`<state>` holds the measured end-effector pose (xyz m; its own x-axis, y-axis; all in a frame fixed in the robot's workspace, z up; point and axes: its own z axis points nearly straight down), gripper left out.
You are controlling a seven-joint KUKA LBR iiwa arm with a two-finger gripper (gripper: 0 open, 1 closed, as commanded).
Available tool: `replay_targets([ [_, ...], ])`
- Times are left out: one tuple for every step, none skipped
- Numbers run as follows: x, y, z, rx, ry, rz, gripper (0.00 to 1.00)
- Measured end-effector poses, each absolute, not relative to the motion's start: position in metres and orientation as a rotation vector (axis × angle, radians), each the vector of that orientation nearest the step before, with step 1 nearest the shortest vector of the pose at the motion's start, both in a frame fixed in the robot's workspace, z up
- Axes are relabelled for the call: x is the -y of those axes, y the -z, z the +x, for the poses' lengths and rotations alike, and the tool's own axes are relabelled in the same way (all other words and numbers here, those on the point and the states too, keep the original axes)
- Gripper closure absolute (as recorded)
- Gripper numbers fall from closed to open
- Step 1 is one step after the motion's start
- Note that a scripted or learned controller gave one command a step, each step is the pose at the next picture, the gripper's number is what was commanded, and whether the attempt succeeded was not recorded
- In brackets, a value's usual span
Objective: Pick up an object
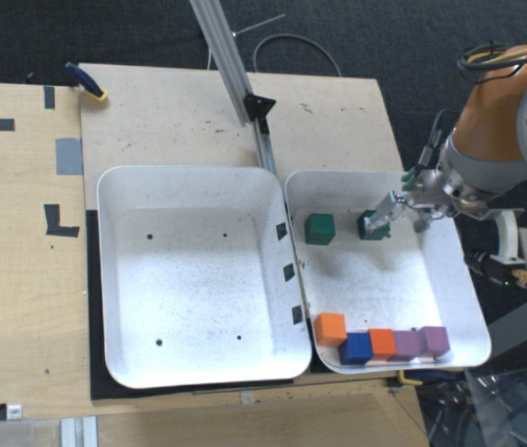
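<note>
Arm: I see the grey arm with its orange band coming in from 3 o'clock, wrist over the right bin's upper right part.
Gripper: my gripper sits low in the right bin, toward 1 o'clock of that bin's floor. A small dark green block shows at its fingertips and looks clamped between them, though the contact is small in my view.
Green cube: a second green cube lies on the bin floor just beside the gripper, at its 9 o'clock, apart from it.
Right bin: white, shallow, speckled floor.
Row at 6 o'clock: along the right bin's near wall I count an orange cube, a blue cube, another orange block, and two purple blocks, touching one another in a line.
Left bin: white, touching the right bin along their shared edge.
Bench: pale wood; a blue-and-yellow clamp at 11 o'clock.
</note>
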<state>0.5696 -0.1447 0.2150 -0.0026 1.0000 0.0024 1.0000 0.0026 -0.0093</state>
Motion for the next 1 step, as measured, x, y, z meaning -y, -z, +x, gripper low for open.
replay_targets([
  [0.1757, -0.1553, 0.6568, 2.223, -0.005, -2.218, 0.0],
])
